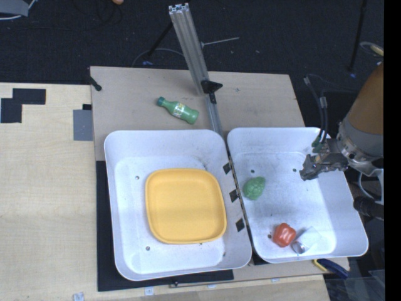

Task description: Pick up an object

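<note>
In the right bin (338, 231) lie a green lumpy object (254, 187) near its left wall and a red pepper-like object (284, 234) near the front, with a small grey piece (297, 248) beside it. My gripper (309, 172) hangs over the right side of that bin, well to the right of the green object and above the red one in the view. I see nothing between its fingers. A square yellow plate (185, 205) fills the middle of the left bin (125, 162).
A green bottle (178, 110) lies on the bench behind the left bin. A metal rail (194, 42) slants down to the gap between the bins. The arm's orange band (371, 102) is at the right edge.
</note>
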`<state>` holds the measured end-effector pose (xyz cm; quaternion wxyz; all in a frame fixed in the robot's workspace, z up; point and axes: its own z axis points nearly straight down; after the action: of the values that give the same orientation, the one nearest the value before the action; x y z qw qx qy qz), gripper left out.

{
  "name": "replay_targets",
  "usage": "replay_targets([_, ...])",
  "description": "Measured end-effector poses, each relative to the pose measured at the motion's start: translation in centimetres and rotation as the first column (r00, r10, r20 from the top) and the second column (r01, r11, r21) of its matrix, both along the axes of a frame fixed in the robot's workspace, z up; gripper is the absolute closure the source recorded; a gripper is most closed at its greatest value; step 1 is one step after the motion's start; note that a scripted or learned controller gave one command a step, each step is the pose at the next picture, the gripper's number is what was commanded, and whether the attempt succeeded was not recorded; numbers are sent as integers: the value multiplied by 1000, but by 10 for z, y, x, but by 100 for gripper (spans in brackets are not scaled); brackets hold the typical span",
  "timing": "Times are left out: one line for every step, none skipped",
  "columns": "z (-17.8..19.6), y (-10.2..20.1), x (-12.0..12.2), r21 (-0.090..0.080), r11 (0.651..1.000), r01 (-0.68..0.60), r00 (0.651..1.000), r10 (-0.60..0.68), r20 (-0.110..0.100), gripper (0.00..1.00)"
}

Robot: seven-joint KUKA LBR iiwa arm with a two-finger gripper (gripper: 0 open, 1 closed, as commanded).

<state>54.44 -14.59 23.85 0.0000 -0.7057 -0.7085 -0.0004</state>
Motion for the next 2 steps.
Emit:
replay_targets([7,50,24,0,1000,0,1000,0,-1,100])
replay_targets([7,96,36,1,1000,1,1000,-1,-1,100])
